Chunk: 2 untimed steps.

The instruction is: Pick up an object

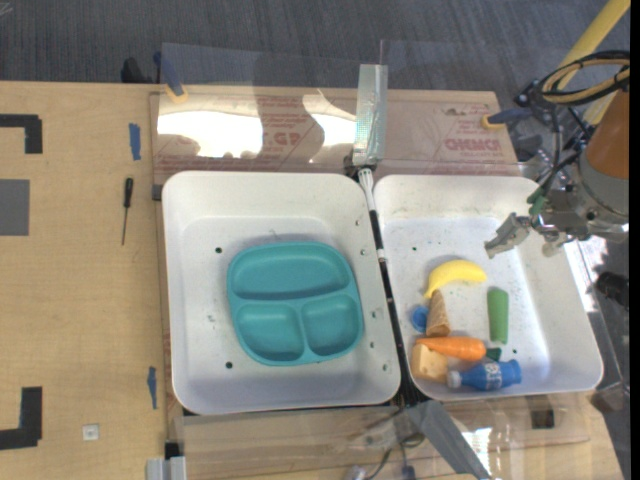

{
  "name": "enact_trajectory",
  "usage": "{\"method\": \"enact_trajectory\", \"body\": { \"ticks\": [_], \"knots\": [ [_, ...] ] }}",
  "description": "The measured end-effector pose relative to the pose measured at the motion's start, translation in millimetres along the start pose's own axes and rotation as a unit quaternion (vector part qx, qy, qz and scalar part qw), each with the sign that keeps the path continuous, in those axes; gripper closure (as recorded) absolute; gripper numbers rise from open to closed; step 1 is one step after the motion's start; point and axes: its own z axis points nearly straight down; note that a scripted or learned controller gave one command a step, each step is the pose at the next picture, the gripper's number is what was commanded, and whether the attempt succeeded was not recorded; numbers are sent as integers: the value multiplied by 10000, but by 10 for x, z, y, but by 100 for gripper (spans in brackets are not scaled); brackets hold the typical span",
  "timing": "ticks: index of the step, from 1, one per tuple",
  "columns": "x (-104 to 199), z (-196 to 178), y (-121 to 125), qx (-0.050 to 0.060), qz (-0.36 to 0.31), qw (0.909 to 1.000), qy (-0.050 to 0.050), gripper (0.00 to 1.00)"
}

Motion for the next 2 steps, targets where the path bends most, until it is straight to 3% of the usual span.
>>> {"method": "enact_trajectory", "body": {
  "ticks": [1, 2],
  "knots": [
    [-260, 1225, -366, -34, 6, 10000, -14, 0],
    [-228, 1209, -757, 5, -14, 10000, 0, 0]
  ]
}}
